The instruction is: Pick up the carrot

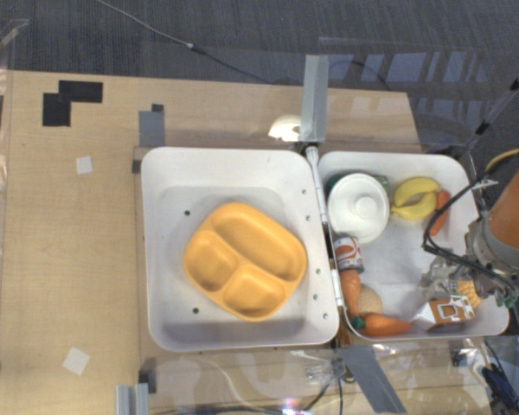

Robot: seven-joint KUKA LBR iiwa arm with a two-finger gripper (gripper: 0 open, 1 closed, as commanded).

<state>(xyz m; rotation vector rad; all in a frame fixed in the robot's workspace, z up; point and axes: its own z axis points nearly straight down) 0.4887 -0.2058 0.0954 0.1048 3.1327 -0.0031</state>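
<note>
The left bin (156, 258) carries a yellow divided plate (245, 259) lying flat near its centre, tilted so its two small compartments face five o'clock; nothing sits in it, and it has no part in the job. Across the divider, the right bin (413, 262) is crowded. At its eleven o'clock corner a white bowl (360, 204) stands upright, with something green just showing behind it, and a small bottle with a red and white label (346, 253) lies directly below the bowl against the left wall. From there an orange carrot (351, 290) runs down along that wall toward seven o'clock, and a second one (386, 324) lies along the bottom wall at six o'clock, with a pale rounded thing (369, 301) tucked in the angle between the two; either looks like a fair target, though both hug a wall, which probably leaves little room for a finger on that side. At one o'clock a banana (414, 199) rests beside a slim red-orange pepper or the like (439, 213). At the bin's four o'clock corner the gripper (454, 285) hangs low over a small printed carton (451, 309), well apart from both carrots; whether it is parted or closed I cannot tell, and no carrot is in it, so the pick looks not yet begun.
</note>
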